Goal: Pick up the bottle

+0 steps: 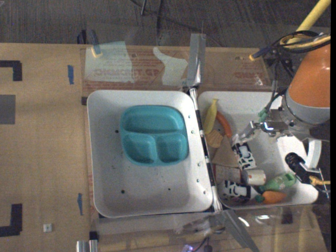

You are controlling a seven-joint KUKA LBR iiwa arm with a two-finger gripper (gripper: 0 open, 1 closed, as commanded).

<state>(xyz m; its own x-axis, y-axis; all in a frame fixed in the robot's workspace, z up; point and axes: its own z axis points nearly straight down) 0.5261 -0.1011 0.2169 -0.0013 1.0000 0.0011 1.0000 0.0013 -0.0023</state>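
Observation:
The bottle is green and lies on its side near the front right corner of the right bin. A small silver can lies just left of it and an orange carrot just in front. My gripper hangs low over the middle of the right bin, up and to the left of the bottle and apart from it. It sits right above a black-and-white patterned object. I see nothing held in it.
A yellow banana, an orange chili-like piece and a brown wedge lie in the right bin's left half. Another black-and-white item is at its front. The left bin holds a teal divided plate.

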